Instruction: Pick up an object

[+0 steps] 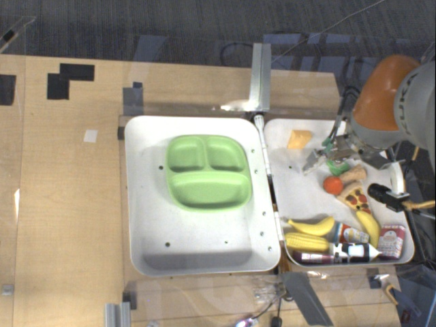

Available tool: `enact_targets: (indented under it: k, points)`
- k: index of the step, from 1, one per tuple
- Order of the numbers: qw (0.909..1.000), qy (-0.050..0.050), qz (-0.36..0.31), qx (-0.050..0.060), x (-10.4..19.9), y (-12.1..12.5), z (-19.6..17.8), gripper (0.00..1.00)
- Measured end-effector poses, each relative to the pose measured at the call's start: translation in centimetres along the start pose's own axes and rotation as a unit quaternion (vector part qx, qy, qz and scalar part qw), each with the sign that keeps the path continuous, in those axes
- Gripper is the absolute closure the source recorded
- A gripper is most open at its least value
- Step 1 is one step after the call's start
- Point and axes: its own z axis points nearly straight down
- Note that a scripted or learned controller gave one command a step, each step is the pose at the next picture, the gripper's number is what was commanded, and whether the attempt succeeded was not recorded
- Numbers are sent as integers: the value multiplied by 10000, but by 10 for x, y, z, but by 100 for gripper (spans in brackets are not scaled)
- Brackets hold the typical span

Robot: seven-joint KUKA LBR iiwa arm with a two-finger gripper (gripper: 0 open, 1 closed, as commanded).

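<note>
My gripper (325, 158) hangs low over the upper middle of the right bin (294, 195), with the grey arm and its orange band (381, 94) coming in from the right. A small green thing (338, 151) sits right at the gripper; I cannot tell whether it is held. Just below the gripper lie a red tomato (332, 185) and a tan bread roll (354, 176). A yellow cheese wedge (300, 139) lies to the gripper's upper left.
Along the right bin's front and right lie a pizza slice (355, 198), two bananas (312, 226) (368, 226), a corn cob (306, 242), a dark bottle (344, 253) and a red can (392, 241). The left bin (143, 203) holds a green divided plate (207, 170).
</note>
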Motion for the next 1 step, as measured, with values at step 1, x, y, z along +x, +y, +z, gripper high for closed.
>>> enact_targets:
  k: [1]
  points:
    - [9996, -22, -281, -37, -20, -62, 11, 0]
